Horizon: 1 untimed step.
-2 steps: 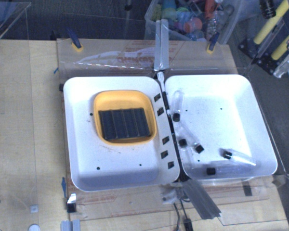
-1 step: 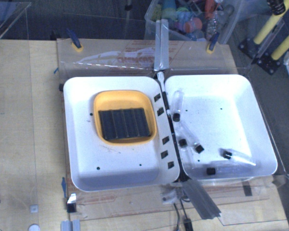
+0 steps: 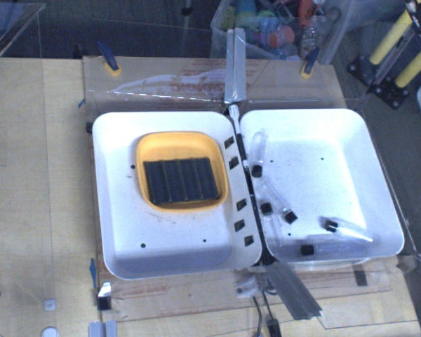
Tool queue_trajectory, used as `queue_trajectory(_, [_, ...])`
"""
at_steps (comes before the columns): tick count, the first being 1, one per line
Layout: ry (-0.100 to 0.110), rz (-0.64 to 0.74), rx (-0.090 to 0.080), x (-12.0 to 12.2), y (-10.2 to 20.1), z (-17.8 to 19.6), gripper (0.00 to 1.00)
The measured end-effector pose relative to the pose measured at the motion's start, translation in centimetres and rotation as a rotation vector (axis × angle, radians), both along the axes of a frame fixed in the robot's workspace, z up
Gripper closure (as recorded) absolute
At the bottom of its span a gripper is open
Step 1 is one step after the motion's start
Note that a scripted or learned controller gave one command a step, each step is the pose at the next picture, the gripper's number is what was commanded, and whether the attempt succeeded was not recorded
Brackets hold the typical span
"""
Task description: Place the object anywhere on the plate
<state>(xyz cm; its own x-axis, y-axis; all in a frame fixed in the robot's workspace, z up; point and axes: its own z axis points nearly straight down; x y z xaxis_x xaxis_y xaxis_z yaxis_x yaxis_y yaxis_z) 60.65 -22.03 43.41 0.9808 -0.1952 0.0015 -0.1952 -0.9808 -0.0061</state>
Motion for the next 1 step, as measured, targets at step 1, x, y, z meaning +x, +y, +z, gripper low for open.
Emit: queue_trajectory(1, [0.001, 0.001, 0.001, -6.12, 0.00, -0.02, 1.00])
